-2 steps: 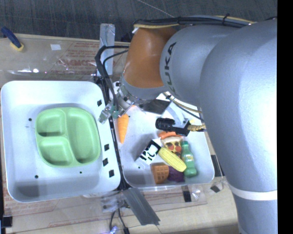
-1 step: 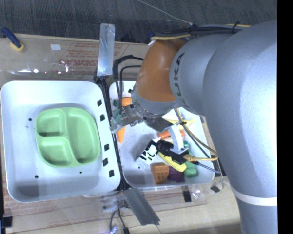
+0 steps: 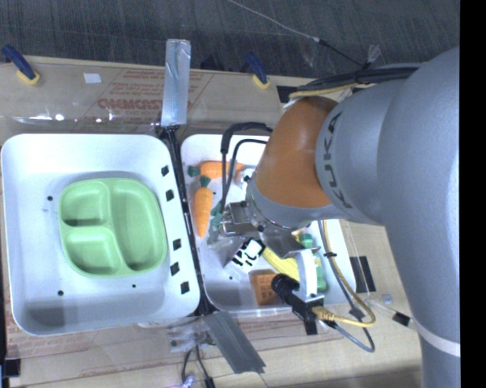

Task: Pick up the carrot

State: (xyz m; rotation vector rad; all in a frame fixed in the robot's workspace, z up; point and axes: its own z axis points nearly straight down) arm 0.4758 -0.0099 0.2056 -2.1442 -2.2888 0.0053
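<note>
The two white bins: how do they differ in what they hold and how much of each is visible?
The left bin holds a green divided plate and lies in full view. The right bin holds a carrot and other small items, and the arm hides most of it. Both are shallow, white and sit side by side.

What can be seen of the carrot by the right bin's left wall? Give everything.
The carrot is orange, smooth and plastic-looking like toy food, with a small green top at its far end. It lies lengthwise along the left wall of the right bin, tapering toward the near side. The arm's wrist hardware sits just to its right. A second orange piece lies beyond its green end.
</note>
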